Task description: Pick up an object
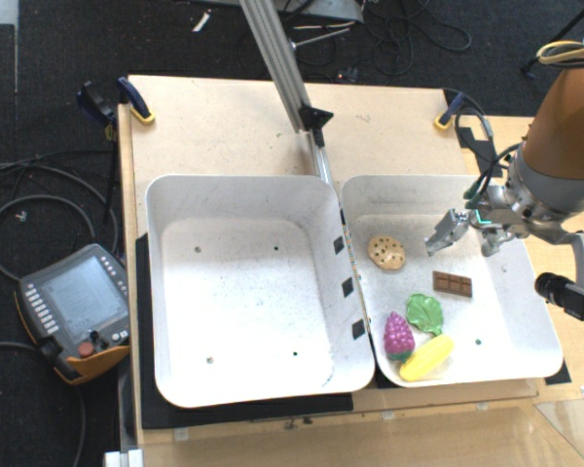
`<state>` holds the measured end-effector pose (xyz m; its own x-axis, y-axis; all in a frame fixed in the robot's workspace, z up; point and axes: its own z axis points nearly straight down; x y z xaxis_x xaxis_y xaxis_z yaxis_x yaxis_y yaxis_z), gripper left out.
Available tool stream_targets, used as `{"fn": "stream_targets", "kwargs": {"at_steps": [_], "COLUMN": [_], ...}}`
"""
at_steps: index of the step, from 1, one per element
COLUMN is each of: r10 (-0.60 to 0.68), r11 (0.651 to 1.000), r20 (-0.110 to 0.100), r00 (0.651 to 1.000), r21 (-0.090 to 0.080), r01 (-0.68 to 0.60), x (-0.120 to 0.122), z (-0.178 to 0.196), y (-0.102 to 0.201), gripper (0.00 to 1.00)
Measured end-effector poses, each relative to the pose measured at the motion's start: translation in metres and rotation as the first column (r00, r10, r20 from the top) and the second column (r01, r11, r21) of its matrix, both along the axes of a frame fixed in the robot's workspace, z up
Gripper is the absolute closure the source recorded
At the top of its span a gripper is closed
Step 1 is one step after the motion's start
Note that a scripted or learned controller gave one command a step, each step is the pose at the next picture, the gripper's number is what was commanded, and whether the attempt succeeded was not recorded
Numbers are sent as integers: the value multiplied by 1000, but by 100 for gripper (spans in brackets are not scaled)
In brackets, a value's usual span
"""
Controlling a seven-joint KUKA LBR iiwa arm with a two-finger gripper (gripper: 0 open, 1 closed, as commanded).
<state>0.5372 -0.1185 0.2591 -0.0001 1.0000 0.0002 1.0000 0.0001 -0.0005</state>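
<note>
Claw [470, 233] spread apart, holding nothing, above right bin [526, 358]; cookie [386, 253], chocolate bar [453, 283] nearby.

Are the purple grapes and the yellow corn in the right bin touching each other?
Touching. In the camera view the purple grapes lie against the upper left end of the yellow corn, with no white bin floor showing between them.
</note>
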Motion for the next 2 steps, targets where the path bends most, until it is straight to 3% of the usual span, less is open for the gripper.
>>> {"fn": "stream_targets", "kwargs": {"at_steps": [2], "r10": [-1], "r11": [1000], "r20": [-4], "r00": [1000], "r21": [0], "r01": [1], "x": [8], "z": [-102], "y": [2], "gripper": [0]}}
